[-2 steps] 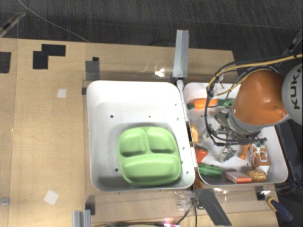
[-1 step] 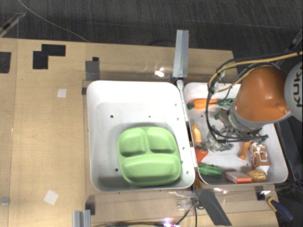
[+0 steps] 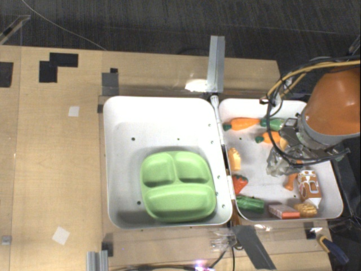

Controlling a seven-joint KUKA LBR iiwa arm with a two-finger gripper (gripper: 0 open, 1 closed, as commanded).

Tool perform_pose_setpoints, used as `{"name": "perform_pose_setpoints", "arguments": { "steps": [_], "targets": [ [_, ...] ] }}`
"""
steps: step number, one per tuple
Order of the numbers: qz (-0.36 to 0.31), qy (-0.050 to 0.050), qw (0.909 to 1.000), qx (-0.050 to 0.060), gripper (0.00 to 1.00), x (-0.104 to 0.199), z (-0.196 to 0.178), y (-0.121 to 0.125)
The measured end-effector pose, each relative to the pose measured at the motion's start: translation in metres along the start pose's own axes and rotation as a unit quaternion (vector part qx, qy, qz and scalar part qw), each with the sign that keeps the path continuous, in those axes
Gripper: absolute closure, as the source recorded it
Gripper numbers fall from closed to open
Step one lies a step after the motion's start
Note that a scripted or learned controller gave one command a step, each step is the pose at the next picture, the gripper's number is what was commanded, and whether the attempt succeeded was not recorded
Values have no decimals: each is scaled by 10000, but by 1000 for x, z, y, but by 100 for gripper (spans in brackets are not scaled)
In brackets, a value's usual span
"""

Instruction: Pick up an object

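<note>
A: Entry. The arm (image 3: 333,103) is seen reaching into the right bin (image 3: 333,205), with the claw (image 3: 279,164) lowered over the bin's middle. Whether the claw is open or closed cannot be told; it is blurred and partly covered by the wrist and cables.

B: Step in hand?

A: Judged to be the descent toward a grasp. Nothing is seen gripped. No single target is named by the task; candidates all lie in the right bin. An orange carrot-like piece (image 3: 245,123) is noted at the far wall, a small yellow item (image 3: 234,160) near the left wall, a red pepper-like piece (image 3: 240,183) just below it, and a green piece (image 3: 250,204) at the near wall.

B: Anything closer to the claw?

A: A small carton (image 3: 308,185) is recorded just beside it on the right, with a pink block (image 3: 284,211) and a brown lump (image 3: 307,209) along the near wall.

B: What is called for next?

A: A clean closure on one item only would be required, then a straight lift. The carton's neighbours are crowded and could be caught or pushed against the wall.

B: Other surroundings?

A: The left bin (image 3: 121,123) holds a green divided tray (image 3: 177,185), well apart from the work. Both bins rest on the counter (image 3: 51,168).
</note>
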State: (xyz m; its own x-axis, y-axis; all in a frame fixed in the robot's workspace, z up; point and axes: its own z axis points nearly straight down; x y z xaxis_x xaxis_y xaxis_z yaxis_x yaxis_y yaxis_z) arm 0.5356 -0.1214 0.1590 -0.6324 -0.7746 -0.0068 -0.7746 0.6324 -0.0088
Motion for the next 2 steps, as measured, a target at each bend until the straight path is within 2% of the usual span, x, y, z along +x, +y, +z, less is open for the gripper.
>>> {"name": "perform_pose_setpoints", "arguments": {
  "steps": [1,2],
  "targets": [
    [-2,-3,10000,-5,0,-1,0,1],
    [58,-2,10000,5,0,47,67,-23]
  ]
}}
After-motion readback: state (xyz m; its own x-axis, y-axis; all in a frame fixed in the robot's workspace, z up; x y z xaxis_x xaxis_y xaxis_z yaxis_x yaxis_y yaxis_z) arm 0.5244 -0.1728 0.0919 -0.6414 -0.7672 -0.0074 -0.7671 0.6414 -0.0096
